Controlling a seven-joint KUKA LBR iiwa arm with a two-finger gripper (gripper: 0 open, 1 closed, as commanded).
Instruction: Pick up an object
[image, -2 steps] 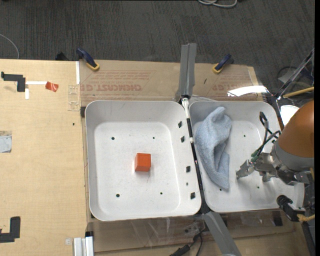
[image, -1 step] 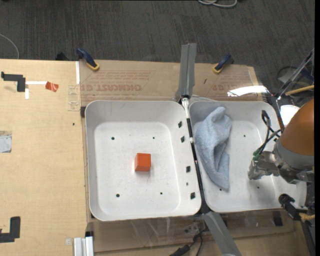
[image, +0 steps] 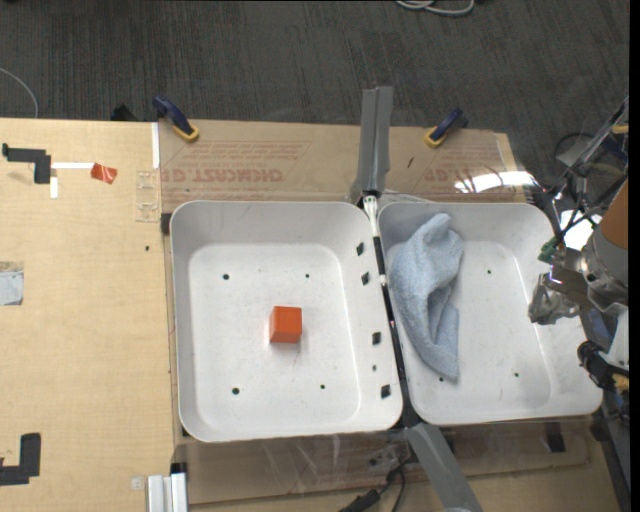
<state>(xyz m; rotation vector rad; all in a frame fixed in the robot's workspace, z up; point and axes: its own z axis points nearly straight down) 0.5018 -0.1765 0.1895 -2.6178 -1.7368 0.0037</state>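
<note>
Here is the table (image: 80, 300) from above, two white bins side by side on it. The left bin (image: 200, 330) has an orange block (image: 286, 325) sitting flat near the middle of its floor. In the right bin (image: 500, 390), a crumpled light blue cloth (image: 430, 295) lies along the left side, close to the divider. The arm comes in at the right edge, with the claw (image: 550, 300) hovering over the right bin's right rim, well apart from the cloth. Open or closed? Cannot tell from this angle. Nothing visible between its tips.
</note>
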